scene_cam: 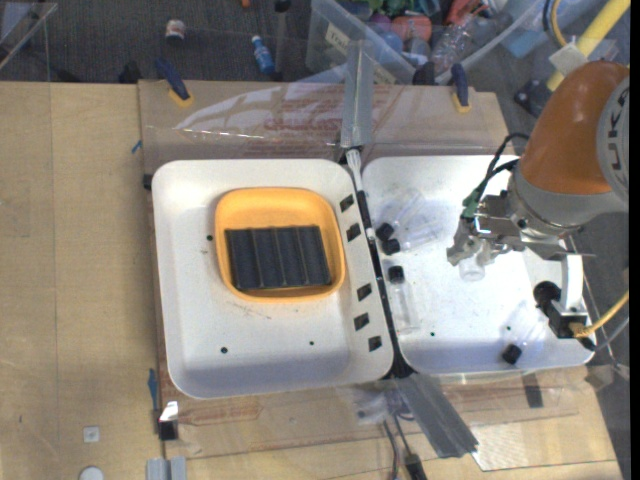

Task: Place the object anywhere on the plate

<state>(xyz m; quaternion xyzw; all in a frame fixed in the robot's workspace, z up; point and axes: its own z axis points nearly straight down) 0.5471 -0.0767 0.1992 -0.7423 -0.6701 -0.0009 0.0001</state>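
A wooden surface [70, 268] carries two white bins. The left bin [190, 348] holds an orange plate [275, 206] with a dark ribbed rectangular block [278, 258] lying on it. The right bin [450, 338] at center right holds clear plastic bottles with black caps: one [405, 218] near the divider, one [528, 330] at its lower right corner. The pincer [472, 253], below the orange-banded arm [580, 138] at the right, hangs over the right bin beside a clear object; whether it is clenched or released cannot be told
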